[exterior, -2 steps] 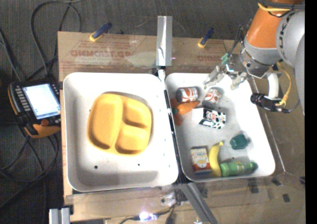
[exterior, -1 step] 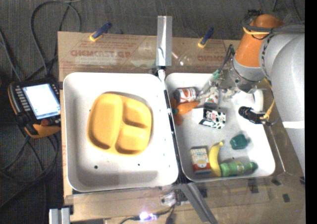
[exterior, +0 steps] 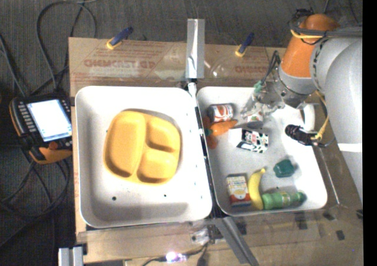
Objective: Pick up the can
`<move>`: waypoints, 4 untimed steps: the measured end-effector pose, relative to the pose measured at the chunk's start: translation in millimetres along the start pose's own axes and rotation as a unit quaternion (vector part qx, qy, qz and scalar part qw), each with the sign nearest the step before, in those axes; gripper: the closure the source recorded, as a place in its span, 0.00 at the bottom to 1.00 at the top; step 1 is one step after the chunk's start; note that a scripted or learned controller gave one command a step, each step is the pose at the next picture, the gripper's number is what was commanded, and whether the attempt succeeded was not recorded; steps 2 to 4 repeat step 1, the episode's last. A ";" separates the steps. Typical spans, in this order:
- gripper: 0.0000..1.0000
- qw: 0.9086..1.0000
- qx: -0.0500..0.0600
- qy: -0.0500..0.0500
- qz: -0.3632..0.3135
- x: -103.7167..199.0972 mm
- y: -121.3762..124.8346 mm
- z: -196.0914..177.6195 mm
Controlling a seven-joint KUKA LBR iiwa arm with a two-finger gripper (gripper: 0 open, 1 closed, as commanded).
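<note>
Left bin (exterior: 88,159) is carrying a yellow tray (exterior: 142,146). Right bin (exterior: 321,191) is holding the can (exterior: 221,112), lying at its far-left corner beside a carrot (exterior: 219,129). Gripper (exterior: 254,112) is hovering just right of it (finger state: cannot tell)

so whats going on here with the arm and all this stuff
A grey robot arm reaches into the right bin, its pincer hovering just right of the can, which lies on its side near the bin's top left corner beside a carrot. The can is not lifted yet. The left bin holds a yellow tray.
</note>
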State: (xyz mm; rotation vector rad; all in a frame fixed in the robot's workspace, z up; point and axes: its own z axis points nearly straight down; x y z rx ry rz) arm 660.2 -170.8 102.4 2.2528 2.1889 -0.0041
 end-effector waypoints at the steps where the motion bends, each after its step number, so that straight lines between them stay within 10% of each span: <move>1: 1.00 1.000 0.000 0.001 0.024 3.8 8.1 -44.7; 4: 1.00 1.000 0.000 0.001 0.024 3.8 8.1 -44.7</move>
